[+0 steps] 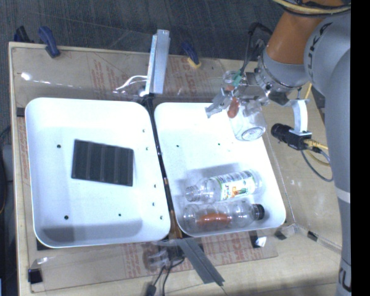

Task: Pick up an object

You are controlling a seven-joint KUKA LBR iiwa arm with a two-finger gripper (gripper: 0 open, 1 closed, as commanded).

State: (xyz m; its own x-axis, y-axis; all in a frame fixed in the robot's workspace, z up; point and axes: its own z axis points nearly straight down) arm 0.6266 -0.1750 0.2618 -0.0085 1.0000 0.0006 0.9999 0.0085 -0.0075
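Two clear bottles (pixel 225 201) lie low in the right bin (pixel 172 134), while at upper right the gripper (pixel 243 103) grips a clear cup (pixel 248 125), so lifting clear seems next.

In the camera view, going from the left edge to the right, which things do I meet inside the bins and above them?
Left bin → dark ridged pad → right bin → two clear bottles → clear cup at the end effector → grey arm.
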